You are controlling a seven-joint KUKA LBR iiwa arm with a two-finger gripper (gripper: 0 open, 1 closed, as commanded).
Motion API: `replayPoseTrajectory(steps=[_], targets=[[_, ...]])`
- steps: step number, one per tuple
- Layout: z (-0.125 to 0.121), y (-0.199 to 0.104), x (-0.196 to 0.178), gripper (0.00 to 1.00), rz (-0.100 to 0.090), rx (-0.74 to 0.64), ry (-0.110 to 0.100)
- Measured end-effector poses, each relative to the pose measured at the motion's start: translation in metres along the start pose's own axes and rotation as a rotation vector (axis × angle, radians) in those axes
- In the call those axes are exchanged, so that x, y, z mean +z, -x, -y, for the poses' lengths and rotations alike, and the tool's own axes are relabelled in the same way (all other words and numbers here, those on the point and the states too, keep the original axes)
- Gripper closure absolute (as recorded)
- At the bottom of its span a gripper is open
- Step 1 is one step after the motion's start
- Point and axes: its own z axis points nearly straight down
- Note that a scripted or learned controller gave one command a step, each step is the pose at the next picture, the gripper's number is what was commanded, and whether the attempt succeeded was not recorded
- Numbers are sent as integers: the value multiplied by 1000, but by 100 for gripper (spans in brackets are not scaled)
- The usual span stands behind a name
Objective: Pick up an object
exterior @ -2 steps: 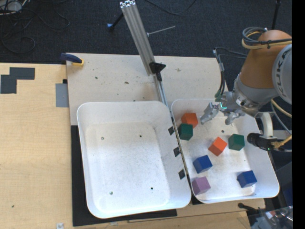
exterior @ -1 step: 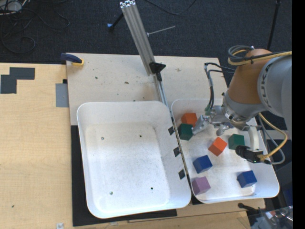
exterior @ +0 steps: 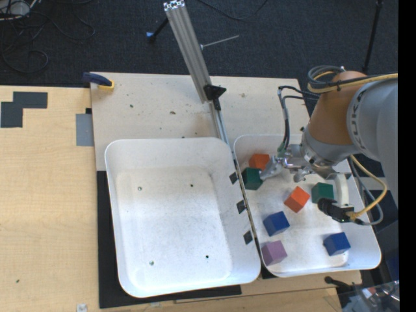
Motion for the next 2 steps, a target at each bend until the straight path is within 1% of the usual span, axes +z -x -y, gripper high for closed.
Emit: replayPoseTrajectory(steps=[1, 2], targets=[[1, 3, -7, 100, 1, 9, -3], [7, 0, -66, 100, -8, 2, -20]])
